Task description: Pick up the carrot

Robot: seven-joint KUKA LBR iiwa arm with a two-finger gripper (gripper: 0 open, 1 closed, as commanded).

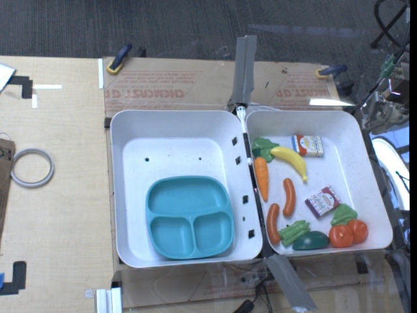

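Note:
An orange carrot [262, 178] with green leaves [263, 148] lies lengthwise along the left wall of the right bin [365, 142], leaves toward the back. A yellow banana [291, 161] rests just to its right, touching the leaves. Nothing is on top of the carrot.
Also in the right bin are two red sausages [288, 196] [272, 223], two small boxes [307, 145] [323, 202], a tomato [348, 231] and green vegetables [301, 235]. The left bin [124, 175] bears a teal divided plate [190, 216]. A tape roll [30, 167] lies on the bench at left.

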